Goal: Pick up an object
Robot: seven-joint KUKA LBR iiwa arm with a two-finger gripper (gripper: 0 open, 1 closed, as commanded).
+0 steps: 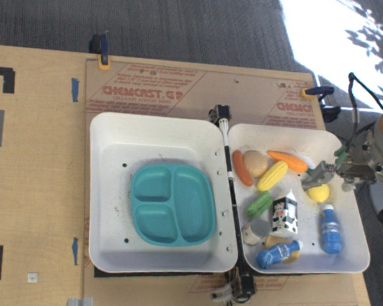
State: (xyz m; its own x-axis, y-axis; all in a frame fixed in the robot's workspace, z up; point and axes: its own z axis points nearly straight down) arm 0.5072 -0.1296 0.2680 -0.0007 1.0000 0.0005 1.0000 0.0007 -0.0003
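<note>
A small yellow lemon-like toy [318, 192] lies in the right bin [357, 259], just beside the gripper [325, 170], which hovers above it; I cannot tell how its fingers are set. Nothing looks lifted, so the pick seems still ahead. Corn [272, 175], carrot [288, 160] and blue bottles [330, 230] lie nearby; a teal tray [172, 204] fills the left bin [103, 195].

Dark grey carpet [188, 18] lies beyond the wooden bench [27, 170], with dappled sunlight [357, 30] at upper right.
</note>
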